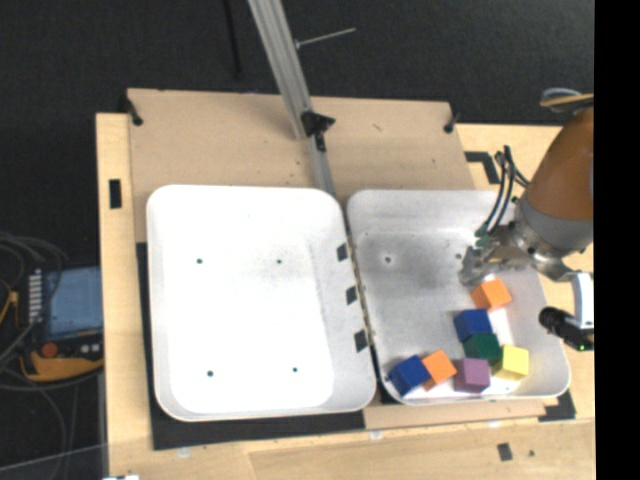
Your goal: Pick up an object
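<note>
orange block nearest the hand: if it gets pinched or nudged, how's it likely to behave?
The orange block looks like a flat-faced cube, so it probably slides rather than rolls. It looks rigid and likely light. A blue block sits just below, so a push that way may shove both.

Even overhead light, soft focus, left bin near blown out.
Left bin (pixel 250 298) reads flat bright white, barely any texture; right bin (pixel 420 258) greyer, smudgy toward 12 o'clock. Faint soft shadows under the blocks around 5 o'clock. Floor beyond the desk (pixel 290 138) falls dark at 12 and 9 o'clock. Whole frame slightly blurry, low-res; arm at 3 o'clock soft-edged.
</note>
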You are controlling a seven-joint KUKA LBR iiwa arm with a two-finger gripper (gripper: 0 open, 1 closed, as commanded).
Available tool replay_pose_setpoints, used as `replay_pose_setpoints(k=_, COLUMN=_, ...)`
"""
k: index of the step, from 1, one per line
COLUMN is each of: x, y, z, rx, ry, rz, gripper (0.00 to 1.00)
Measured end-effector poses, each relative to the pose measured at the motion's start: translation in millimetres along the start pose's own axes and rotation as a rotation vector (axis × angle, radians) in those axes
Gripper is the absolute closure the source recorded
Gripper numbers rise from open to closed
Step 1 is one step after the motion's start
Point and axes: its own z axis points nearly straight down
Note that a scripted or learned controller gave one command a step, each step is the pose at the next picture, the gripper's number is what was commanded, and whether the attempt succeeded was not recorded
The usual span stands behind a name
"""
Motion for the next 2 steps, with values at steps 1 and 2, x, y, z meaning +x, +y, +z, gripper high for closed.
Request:
replay_pose_setpoints(k=1, x=-2, y=10, z=-61, rx=-0.002, ry=-0.002, rz=-0.009, gripper=1.0)
replay_pose_setpoints(k=2, x=-4, y=10, z=-44, rx=0.006, ry=-0.003, rz=-0.005, gripper=1.0)
